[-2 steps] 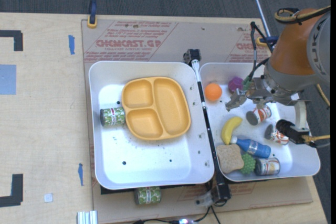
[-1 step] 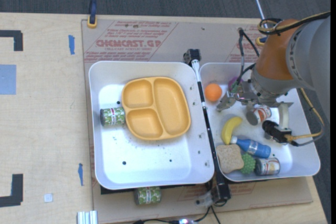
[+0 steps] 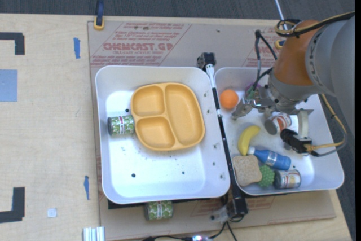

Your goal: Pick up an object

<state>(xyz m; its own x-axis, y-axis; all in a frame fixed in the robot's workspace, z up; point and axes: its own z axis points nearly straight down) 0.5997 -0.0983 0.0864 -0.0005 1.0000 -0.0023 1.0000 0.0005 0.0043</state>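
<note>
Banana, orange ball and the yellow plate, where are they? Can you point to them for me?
Banana (image 3: 247, 139): camera view, on the middle of its curved yellow body.
Orange ball (image 3: 229, 99): camera view, on its round middle.
Yellow plate (image 3: 181, 109): camera view, on the floor of its big right compartment.

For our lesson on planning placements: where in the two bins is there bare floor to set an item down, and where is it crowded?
Left bin: the floor below the yellow divided plate lies bare, bordered by the green can above left. A smaller patch lies above that can. Right bin: crowded, with orange ball, banana, blue bottle, bread slice and the tool.
</note>
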